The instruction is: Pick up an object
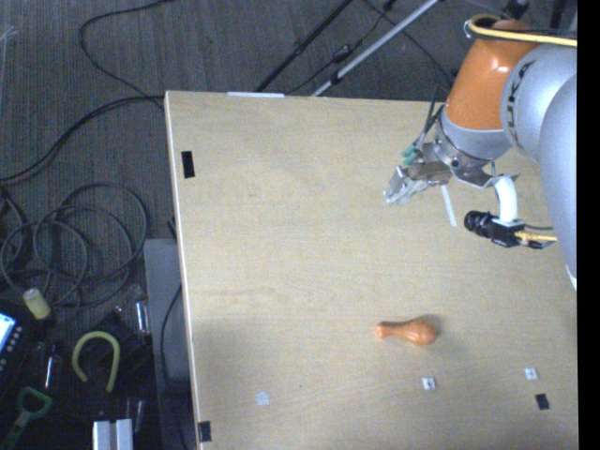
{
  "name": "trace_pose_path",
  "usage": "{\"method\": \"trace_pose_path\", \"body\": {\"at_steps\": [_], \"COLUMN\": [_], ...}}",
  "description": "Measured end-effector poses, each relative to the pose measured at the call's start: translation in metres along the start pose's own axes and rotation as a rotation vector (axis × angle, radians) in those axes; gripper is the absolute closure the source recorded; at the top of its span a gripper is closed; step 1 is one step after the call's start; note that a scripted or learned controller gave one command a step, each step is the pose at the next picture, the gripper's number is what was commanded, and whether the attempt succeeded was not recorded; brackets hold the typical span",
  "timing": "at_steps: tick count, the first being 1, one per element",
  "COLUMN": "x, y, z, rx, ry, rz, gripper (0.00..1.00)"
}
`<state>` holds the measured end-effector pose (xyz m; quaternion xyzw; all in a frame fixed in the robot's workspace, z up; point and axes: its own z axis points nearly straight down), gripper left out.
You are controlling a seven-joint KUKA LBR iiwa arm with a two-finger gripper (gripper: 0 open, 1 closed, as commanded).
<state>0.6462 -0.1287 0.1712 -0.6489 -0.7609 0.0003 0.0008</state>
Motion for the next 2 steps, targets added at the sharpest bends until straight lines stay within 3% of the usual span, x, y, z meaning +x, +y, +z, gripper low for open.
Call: {"method": "trace_pose_path", "body": {"at_steps": [1, 2], "x": [-0.076, -0.042], "y": [-0.025, 0.016], "z": [0.038, 0.01], "rx": [0.001, -0.002], "ry": [-0.002, -0.002], "rz": [-0.219, -0.184], "gripper": [1.0, 1.0]}}
